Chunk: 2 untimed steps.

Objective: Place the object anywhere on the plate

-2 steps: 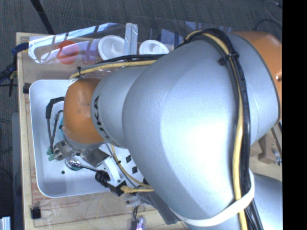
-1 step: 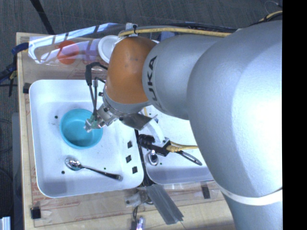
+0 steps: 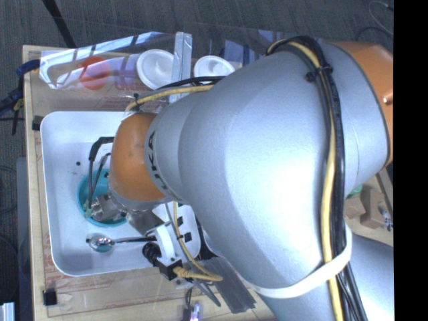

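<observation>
**Tool low over the teal plate, spoon lying beside it**

The tool (image 3: pixel 100 206) sits down on the teal plate (image 3: pixel 85 199) in the white bin (image 3: pixel 57 152); whether it is open or closed cannot be told, since the orange band (image 3: pixel 134 159) and wrist cover most of it. One plate shows, only as a teal crescent at the wrist's outer edge. One metal spoon (image 3: pixel 103 243) lies on the bin floor just off the plate's rim, on the side toward the viewer, its bowl pointing away from the arm (image 3: pixel 267 179) and its handle running back under the arm's black fittings. The spoon is near the tool but apart from it, not on the plate. Beyond the plate, past the bin's far wall, two white cups (image 3: pixel 157 65) stand on the surface (image 3: pixel 40 273), with a reddish object (image 3: pixel 93 72) beside them.
</observation>
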{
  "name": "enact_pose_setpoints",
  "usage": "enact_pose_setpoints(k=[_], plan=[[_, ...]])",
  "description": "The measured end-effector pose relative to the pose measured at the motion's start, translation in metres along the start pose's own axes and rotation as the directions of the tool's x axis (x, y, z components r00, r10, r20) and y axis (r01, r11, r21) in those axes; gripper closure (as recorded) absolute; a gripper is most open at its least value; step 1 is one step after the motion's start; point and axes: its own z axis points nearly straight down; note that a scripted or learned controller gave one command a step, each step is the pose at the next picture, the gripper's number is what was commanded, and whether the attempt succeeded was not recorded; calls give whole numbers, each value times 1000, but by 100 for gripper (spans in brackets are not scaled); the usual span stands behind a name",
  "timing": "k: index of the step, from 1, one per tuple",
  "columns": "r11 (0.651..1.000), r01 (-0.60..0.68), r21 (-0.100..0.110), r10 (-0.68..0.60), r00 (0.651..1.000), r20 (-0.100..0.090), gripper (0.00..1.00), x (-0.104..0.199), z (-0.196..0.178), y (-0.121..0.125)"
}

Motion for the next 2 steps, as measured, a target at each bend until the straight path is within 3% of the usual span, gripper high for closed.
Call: enact_pose_setpoints(k=[1,2], plan=[[999,42,0,-42,999,-1,100,-95,-95,-40],[991,-131,-2,131,991,-1,100,-27,4,-20]])
